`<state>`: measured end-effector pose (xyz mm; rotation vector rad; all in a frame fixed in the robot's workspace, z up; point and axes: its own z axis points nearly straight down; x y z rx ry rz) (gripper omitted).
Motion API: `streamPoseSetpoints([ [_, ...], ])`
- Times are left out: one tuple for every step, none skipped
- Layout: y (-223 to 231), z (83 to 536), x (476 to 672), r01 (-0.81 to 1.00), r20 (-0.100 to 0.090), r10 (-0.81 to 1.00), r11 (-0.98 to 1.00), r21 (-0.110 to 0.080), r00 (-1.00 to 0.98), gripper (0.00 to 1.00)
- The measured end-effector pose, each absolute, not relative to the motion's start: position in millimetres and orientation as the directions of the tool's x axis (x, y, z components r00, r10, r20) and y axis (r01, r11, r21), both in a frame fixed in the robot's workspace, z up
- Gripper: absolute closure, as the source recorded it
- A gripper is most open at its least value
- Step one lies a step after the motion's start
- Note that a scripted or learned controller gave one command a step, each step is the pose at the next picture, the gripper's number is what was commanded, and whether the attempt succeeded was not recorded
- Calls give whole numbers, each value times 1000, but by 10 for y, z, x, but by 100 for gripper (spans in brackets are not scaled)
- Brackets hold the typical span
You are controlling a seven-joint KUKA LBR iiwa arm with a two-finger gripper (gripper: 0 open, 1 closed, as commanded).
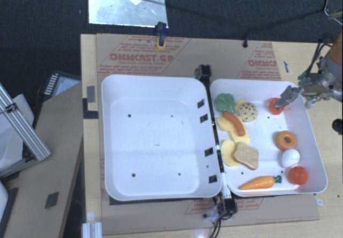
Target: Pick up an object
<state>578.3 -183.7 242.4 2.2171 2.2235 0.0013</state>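
Camera view: the gripper (288,95) is reaching in from the right, hanging just over a red piece (276,105) at the right bin's (316,140) far side. Whether it is gripping cannot be told.

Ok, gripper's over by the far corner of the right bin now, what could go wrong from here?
The gripper sits at a small red piece close to the right bin's far wall, so the fingers may catch the rim or nudge the piece away. The piece looks small and rounded, so it may slip out of a pinch. The donut and white egg lie nearby; a sideways drift could knock them.
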Motion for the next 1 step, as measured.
streamPoseSetpoints([
  [-889, 1923, 5932, 1000, 4, 1000, 12, -1, -12, 0],
])
